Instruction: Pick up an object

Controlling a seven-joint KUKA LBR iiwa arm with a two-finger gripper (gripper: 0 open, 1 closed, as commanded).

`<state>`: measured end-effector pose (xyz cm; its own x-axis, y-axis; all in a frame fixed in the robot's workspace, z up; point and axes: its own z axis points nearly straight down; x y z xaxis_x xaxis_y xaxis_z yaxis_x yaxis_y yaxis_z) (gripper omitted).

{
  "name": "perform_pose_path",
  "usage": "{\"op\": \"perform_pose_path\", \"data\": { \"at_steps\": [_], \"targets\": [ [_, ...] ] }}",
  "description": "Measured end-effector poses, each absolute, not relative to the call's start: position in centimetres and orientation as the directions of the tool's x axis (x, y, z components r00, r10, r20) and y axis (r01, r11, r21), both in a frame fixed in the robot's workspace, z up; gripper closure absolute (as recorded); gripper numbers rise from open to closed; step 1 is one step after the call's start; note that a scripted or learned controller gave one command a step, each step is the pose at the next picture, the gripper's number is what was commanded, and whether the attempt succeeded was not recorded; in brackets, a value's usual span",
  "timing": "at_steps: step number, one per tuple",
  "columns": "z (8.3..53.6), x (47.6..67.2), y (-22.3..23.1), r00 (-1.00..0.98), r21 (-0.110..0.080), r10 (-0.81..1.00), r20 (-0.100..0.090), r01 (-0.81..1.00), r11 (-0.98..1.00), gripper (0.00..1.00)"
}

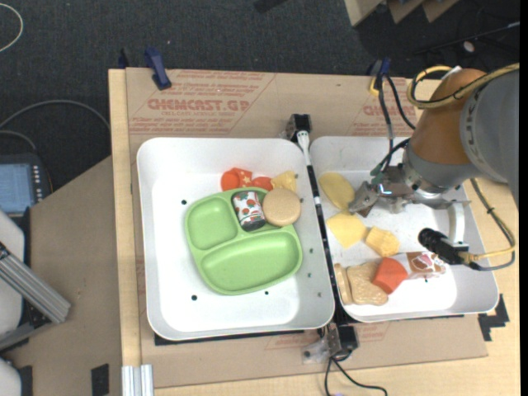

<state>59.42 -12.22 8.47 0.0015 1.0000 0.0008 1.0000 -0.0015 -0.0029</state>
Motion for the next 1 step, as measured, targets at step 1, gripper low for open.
{"op": "perform_pose_path", "data": {
  "at_steps": [1],
  "targets": [
    [8.47, 58.9, -11.89, 0.001, -0.003, 1.0, 0.001, 1.0, -0.001, 0.0]
  ]
}}
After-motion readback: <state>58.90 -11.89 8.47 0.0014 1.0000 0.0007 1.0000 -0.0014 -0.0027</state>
